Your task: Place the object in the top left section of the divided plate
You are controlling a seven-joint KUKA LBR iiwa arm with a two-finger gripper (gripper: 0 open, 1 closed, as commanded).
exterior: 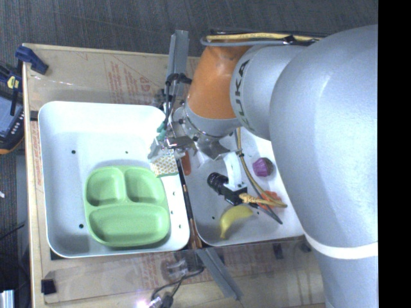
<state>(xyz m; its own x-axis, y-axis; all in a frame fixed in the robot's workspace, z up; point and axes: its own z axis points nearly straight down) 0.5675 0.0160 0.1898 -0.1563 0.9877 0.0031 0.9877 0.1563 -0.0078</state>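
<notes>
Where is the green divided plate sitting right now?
The green divided plate lies in the left white bin, toward its lower right corner in the camera view, just below and left of the claw.

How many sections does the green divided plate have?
3: the green divided plate in the left bin has two small upper sections side by side and one wide lower section.
</notes>
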